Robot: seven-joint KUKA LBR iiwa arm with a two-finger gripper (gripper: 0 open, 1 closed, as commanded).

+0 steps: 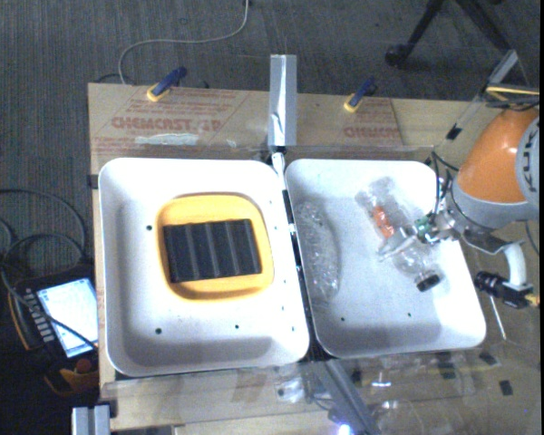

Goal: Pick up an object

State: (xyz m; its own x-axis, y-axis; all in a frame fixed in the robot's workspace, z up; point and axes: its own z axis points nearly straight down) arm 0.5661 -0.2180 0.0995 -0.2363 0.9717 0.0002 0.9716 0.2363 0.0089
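In the right bin a clear plastic packet with an orange piece inside lies at the upper middle. A crumpled clear plastic item rests along that bin's left wall. My gripper is low in the right bin, just right of and below the packet, close to or touching its lower edge. The grey arm with its orange band reaches in over the bin's right rim. A yellow-orange tray-like object with a black ribbed centre lies flat in the middle of the left bin.
A metal divider post stands at the back between the bins. Two blue-and-yellow clamps hold the cardboard behind them. Cables and a black fitting hang off the right rim.
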